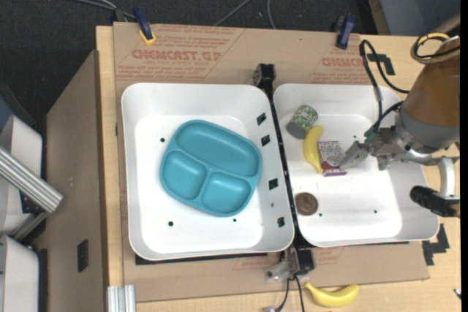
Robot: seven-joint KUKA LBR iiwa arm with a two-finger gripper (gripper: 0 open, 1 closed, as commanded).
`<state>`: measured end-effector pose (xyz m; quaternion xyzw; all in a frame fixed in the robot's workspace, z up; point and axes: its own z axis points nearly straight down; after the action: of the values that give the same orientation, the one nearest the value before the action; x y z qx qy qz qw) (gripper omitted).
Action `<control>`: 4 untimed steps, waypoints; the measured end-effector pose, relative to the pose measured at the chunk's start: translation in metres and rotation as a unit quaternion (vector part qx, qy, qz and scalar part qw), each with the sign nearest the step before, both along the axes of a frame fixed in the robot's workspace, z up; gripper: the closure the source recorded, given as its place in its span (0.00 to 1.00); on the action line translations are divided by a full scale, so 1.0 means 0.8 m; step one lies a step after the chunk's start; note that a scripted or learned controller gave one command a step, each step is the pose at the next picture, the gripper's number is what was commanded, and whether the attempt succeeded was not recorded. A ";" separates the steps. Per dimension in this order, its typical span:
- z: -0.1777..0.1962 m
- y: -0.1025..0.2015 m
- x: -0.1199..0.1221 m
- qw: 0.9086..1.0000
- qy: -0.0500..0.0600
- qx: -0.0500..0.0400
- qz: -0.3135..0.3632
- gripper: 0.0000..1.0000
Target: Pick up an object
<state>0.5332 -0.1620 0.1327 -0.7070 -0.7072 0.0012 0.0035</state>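
Seen from above: two shallow white plastic bins side by side on a cardboard-topped bench. In the left bin, a teal three-compartment plastic tray, lying flat and filling most of the floor. In the right bin, a yellow banana near the dividing wall, with a small grey-and-green crumpled can or wrapper touching its upper end (too small to name surely). Just right of the banana, a flat red-and-white printed packet; below the banana, toward the bin's near corner, a round brown disc. Reaching in from the right, the grey arm with its orange band, its two-finger gripper low over the bin floor just right of the packet, fingers slightly parted, nothing visibly between them. Outside the bins, at the bench's near edge, a second yellow banana.
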 end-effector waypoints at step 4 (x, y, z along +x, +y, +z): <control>0.170 -0.001 0.003 1.000 -0.004 -0.002 0.001 1.00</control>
<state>0.5354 -0.1627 0.2688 -0.7065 -0.7078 -0.0007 -0.0009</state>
